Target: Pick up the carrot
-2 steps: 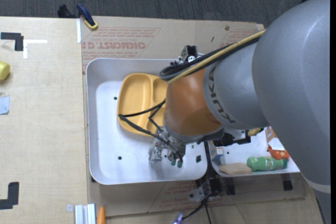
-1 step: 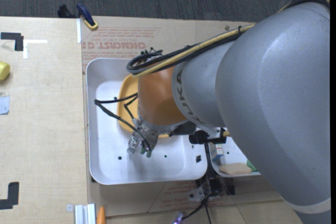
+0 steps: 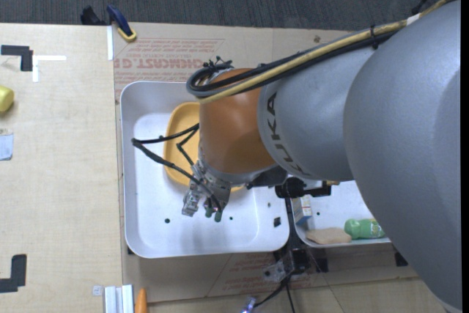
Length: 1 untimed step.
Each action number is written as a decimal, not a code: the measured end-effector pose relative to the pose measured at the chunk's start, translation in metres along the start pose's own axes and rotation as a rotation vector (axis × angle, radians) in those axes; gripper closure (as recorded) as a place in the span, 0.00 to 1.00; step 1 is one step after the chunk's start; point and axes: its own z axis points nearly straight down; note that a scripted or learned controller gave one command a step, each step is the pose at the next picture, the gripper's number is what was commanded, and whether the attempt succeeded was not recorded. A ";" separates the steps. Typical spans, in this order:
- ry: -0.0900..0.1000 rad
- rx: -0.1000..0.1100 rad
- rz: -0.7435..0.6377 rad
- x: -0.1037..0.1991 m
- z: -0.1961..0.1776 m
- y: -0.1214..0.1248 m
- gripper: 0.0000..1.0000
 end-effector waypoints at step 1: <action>0.003 0.001 -0.243 -0.003 0.063 -0.010 1.00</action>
